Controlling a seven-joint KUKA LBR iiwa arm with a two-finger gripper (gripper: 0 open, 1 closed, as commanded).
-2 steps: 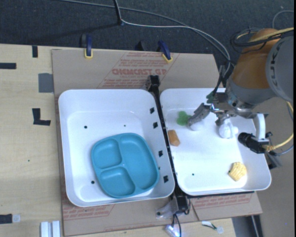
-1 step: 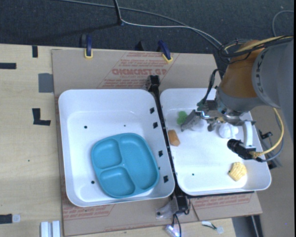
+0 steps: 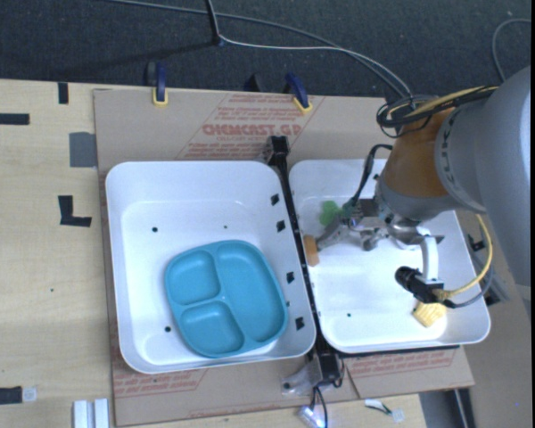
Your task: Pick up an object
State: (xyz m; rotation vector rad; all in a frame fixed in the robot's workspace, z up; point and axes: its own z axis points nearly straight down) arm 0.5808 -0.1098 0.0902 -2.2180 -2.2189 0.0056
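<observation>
Camera view: arm (image 3: 419, 163) reaches in from the right, over the right bin (image 3: 374, 337).
Gripper position: gripper (image 3: 332, 234) sits low in the right bin's left half, pointing toward the wall it shares with the left bin (image 3: 143, 194).
Gripper state: I cannot tell whether it is apart or together. Nothing visibly clamped.
Nearest target: small orange piece (image 3: 311, 251), against the right bin's left wall, just beside the gripper tip.
Second target: small green piece (image 3: 329, 210), near the back of the same bin, close above the gripper.
Third option: blue divided plate (image 3: 225, 298), lying flat in the left bin, well apart from the gripper.
Handling, orange piece: I judge it light and compact. Material too small to read, so I assume it may roll or slide.
Grasp point, orange piece: across its narrow middle. The wall blocks one side, so I would approach along the wall.
Handling, plate: probably rigid, smooth plastic. Only the raised rim offers a pinch.
Risk: the piece could be nudged into the corner.
</observation>
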